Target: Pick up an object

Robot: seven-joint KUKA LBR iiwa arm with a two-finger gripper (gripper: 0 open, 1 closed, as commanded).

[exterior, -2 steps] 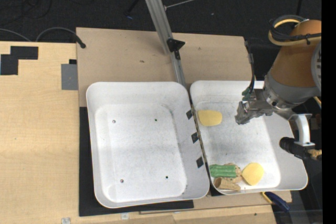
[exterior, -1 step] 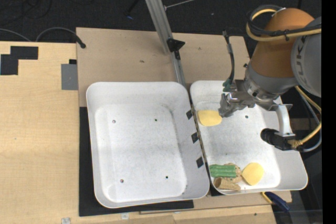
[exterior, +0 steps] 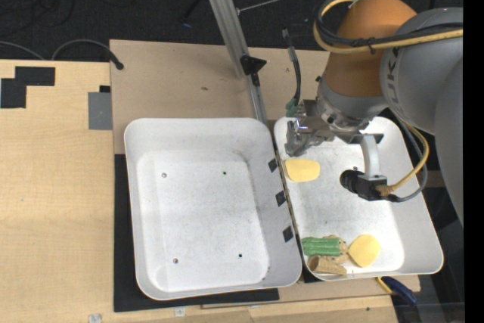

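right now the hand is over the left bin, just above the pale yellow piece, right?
Not quite: the hand is over the right bin, not the left one. The camera view shows it just above the pale yellow piece, as you said.

Even overhead light falls bright on the two white bins [exterior: 204, 134], which verge on washed-out glare; the floor beyond the bench [exterior: 53, 185] sinks into near black; shadows under the arm [exterior: 378, 49] are soft; focus is fair, detail slightly grainy.
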